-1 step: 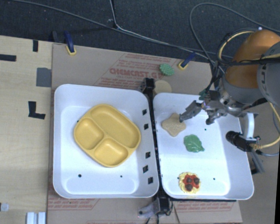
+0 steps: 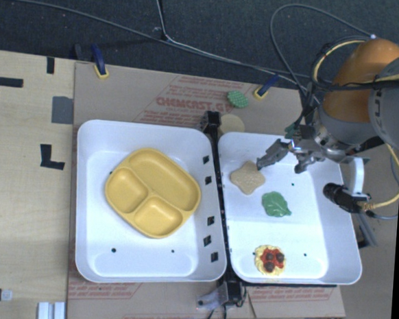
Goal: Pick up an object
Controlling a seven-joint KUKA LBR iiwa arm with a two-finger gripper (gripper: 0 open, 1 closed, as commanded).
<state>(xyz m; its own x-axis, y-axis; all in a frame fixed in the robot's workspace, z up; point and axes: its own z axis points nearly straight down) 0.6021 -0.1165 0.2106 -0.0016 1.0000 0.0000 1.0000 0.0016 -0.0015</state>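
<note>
grey arm with orange band reaches in from right, wrist bent down over right white bin (image 2: 315, 261). two-finger gripper (image 2: 282, 160) spread apart, nothing between fingers, hovering at bin's far end. tan flat bread-shaped piece (image 2: 247, 178) just below left finger. green leafy lump (image 2: 276, 205) at bin's middle. small yellow round with red topping (image 2: 269, 258) at bin's near end.

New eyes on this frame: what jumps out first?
The yellow divided tray dominates the left bin. In the right bin, the open gripper hovers by a tan bread-like piece, with a green lump and a yellow-red piece nearer the camera.
</note>
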